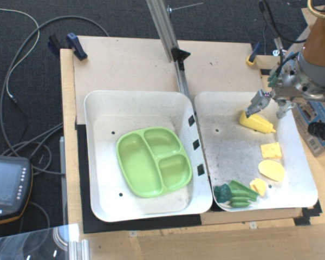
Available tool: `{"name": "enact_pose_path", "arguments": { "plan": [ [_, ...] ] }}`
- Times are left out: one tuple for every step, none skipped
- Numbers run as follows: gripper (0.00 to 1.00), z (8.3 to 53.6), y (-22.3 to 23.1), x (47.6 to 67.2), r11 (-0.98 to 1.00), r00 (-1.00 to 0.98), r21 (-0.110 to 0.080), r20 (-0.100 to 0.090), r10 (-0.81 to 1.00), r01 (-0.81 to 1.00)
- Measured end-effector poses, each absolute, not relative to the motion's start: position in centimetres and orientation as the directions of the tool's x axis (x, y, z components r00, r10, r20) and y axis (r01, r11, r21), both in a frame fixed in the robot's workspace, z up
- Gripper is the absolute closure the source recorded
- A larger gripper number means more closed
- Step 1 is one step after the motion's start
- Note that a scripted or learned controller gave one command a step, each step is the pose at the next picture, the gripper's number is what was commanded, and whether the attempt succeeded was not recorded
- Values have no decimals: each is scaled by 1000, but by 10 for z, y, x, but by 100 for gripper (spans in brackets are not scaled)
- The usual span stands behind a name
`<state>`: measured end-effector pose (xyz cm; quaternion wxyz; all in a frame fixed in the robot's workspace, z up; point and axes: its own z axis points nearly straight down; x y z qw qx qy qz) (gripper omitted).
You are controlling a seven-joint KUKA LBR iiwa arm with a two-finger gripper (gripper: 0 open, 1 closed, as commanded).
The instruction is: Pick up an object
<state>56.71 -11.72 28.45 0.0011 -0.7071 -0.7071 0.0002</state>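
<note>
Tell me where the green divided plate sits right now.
The green divided plate lies flat in the left bin, toward its near right part, close to the divider between the two bins.

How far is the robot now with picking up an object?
Done: the gripper has reached the right bin, spread open above the yellow banana-like toy. In hand: nothing; the toy lies on the bin floor. Left: lower, close on it and lift.
</note>
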Motion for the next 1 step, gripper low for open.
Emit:
{"name": "enact_pose_path", "arguments": {
  "plan": [
    [0,123,-83,502,0,0,-12,4,1000,1000]
  ]
}}
